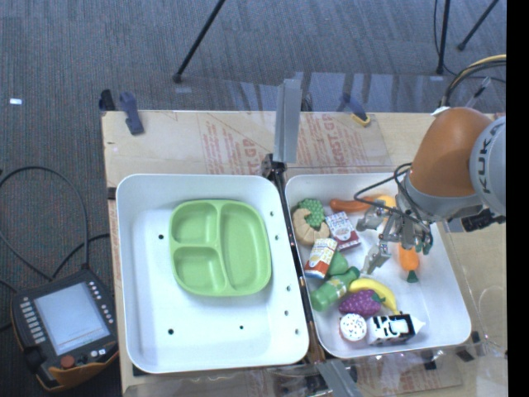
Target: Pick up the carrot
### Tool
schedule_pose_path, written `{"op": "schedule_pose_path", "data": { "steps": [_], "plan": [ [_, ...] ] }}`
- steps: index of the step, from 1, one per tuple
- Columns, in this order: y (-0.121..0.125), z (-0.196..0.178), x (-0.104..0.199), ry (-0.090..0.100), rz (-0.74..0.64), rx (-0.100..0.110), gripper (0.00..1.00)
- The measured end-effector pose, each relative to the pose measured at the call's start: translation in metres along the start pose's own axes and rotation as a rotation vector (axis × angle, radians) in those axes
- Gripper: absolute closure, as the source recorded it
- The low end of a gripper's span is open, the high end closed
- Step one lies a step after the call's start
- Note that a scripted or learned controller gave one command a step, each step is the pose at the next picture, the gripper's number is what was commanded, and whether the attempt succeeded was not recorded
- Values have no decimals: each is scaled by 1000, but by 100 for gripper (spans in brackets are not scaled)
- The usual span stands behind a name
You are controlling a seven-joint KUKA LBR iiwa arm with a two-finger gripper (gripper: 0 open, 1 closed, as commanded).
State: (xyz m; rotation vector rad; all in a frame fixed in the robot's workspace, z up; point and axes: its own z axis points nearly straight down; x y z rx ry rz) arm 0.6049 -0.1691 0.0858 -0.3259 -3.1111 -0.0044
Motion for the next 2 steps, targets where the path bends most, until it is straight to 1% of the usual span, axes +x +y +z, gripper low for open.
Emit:
{"op": "schedule_pose_path", "data": {
  "steps": [1, 2],
  "plan": [
    [-34, -2, 18, -14, -269, 2, 0],
    [-31, -13, 17, -17, -273, 1, 100]
  ]
}}
